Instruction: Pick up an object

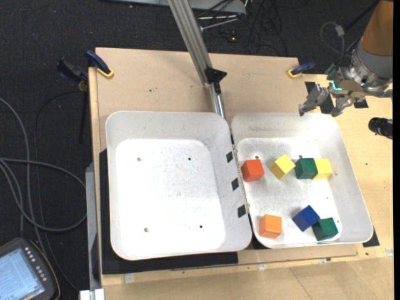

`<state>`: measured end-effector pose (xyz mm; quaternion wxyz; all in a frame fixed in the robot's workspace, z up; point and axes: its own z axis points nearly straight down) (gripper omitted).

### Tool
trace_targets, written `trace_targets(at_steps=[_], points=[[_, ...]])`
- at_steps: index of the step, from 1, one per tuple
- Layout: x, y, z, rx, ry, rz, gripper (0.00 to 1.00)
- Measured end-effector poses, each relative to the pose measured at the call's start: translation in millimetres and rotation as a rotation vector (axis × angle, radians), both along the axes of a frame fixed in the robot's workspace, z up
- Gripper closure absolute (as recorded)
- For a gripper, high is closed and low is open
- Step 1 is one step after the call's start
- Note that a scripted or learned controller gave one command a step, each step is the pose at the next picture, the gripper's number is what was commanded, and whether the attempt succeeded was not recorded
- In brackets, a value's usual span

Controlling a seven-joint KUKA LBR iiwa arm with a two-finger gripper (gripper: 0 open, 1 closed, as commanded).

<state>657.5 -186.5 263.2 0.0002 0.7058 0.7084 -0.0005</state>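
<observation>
Speckled white plastic bins (169, 127), matt wooden bench (156, 80)

Seven blocks (294, 192) in the right bin (350, 186), left bin (125, 186) beside it on the bench (156, 80).

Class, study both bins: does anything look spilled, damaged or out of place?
Nothing stands out. All seven blocks lie inside the right bin, none spilled onto the bench. The hand is beyond that bin's far rim.
</observation>
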Motion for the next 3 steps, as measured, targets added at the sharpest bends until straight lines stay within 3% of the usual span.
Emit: trace_targets(at_steps=[2, 3], points=[[-14, -3, -97, 0.001, 0.004, -0.005, 0.00], [-5, -4, -148, 0.001, 0.004, -0.001, 0.00]])
